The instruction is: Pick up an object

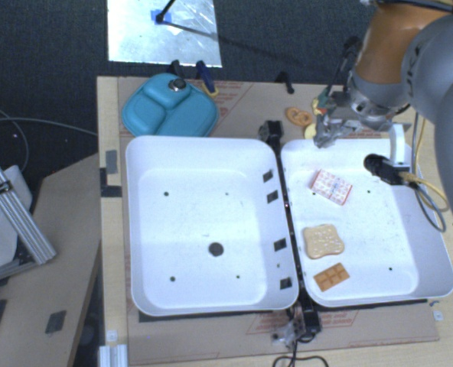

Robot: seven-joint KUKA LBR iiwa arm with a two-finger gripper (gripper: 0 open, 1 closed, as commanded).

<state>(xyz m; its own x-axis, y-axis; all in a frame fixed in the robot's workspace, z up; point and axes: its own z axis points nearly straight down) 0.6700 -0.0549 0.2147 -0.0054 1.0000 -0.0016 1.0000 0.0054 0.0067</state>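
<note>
Camera view shows you the claw (327,134) at the far rim of the right bin (425,281); you cannot tell how it is set or whether it has anything. In that bin lie a pink packet (331,186) toward the far edge, a biscuit (323,241) and a wafer (331,276) by the near left corner.

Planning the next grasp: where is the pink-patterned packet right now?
The pink-patterned packet lies in the upper part of the right bin, above the tan cracker.
</note>
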